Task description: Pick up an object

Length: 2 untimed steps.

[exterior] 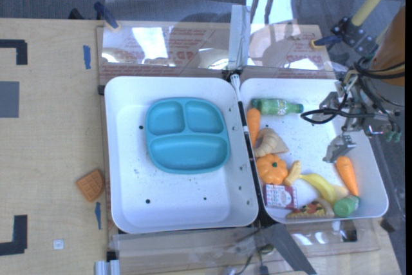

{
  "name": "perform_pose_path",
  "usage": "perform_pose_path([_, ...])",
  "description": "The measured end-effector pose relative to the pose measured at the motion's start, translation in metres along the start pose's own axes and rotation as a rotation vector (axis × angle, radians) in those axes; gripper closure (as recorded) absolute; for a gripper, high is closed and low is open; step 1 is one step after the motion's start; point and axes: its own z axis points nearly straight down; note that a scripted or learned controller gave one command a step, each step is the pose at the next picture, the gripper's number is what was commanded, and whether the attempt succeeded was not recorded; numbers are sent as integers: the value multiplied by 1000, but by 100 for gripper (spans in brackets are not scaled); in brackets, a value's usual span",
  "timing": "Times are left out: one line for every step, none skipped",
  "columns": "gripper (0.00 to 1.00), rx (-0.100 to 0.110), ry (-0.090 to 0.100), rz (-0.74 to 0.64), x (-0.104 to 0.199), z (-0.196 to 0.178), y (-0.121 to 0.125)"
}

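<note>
Orange carrot (347,174) untouched in right bin (380,193) — claw (337,150) just above its top, open or shut unclear. Nothing lifted; grasp and lift remain.

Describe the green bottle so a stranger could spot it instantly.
Look at the right-hand white bin, the one crowded with toy food. Along its far wall, near the divider between the bins, a green bottle lies on its side. It is the only bottle there, just beyond an orange carrot lying against the divider.
</note>
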Motion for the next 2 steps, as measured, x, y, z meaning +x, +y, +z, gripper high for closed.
perform_pose_path([0,4,-7,8,13,158,-95])
perform_pose_path([100,7,-18,4,9,145,-94])
